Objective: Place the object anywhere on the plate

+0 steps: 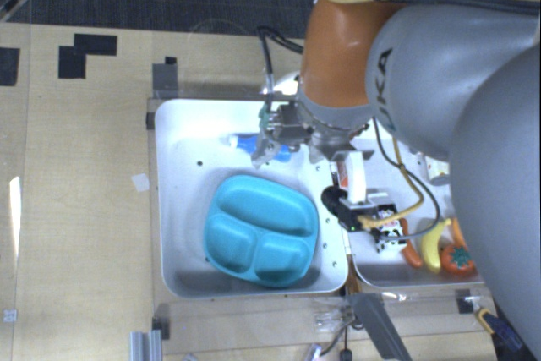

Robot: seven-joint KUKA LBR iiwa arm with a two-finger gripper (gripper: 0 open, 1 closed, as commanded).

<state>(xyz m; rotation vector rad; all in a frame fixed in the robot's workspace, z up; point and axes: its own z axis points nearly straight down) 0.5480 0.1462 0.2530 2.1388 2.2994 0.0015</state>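
A blue divided plate (260, 230) lies in the left bin (182, 207), toward its front right. My gripper (272, 144) hangs over the back of that bin, just beyond the plate's far rim. A small blue object (246, 143) shows right at the gripper's left side, partly hidden by it. I cannot see whether it sits between the fingers or lies on the bin floor. The grey arm with its orange band (342, 46) covers the upper right.
In the right bin (380, 270) lie a yellow banana (433, 248), an orange carrot-like piece (412, 255) and a red-orange fruit (459, 259), near the front. The arm hides most of that bin. Bare white floor lies left of the plate.
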